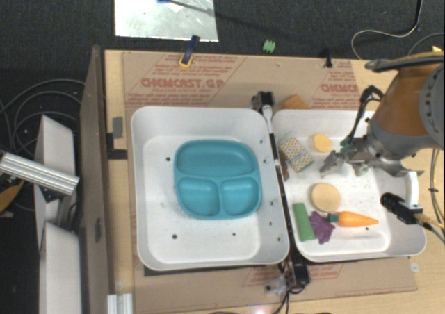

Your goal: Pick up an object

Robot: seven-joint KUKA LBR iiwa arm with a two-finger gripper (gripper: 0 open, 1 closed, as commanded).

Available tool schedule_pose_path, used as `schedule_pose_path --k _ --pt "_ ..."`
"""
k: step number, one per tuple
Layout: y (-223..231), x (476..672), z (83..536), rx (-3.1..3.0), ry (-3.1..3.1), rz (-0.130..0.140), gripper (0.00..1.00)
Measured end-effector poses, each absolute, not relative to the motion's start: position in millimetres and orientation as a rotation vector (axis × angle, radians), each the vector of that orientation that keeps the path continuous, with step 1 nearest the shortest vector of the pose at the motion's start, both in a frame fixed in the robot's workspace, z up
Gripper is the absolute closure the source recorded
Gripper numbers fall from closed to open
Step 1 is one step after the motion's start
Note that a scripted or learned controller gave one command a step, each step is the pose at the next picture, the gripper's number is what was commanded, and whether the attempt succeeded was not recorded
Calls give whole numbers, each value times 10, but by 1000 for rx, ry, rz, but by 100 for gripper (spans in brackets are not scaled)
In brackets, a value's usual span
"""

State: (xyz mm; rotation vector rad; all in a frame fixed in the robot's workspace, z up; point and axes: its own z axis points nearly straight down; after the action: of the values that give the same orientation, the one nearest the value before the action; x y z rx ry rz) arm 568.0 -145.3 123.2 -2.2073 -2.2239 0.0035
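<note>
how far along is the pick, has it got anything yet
Nothing looks picked yet: the carrot, the round yellow piece and the green block all lie in the right bin. In hand: the gripper hangs over that bin. The grasp and lift are left.

Smooth, slightly glossy white plastic for both bins (208, 121); matt teal plastic for the divided tray (217, 178). Printed brown cardboard over the table (208, 76). Dull grey metal on the pincer (332, 162). Shiny foil-like sheet (167, 1) behind.

Dark carpet floor (62, 35), shiny sheet (165, 1), black cables (28, 108).
</note>
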Motion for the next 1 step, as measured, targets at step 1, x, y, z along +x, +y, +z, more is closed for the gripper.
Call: schedule_pose_path --k 1 --pt "-1353 6734 839 -2217 -2237 -10 0"
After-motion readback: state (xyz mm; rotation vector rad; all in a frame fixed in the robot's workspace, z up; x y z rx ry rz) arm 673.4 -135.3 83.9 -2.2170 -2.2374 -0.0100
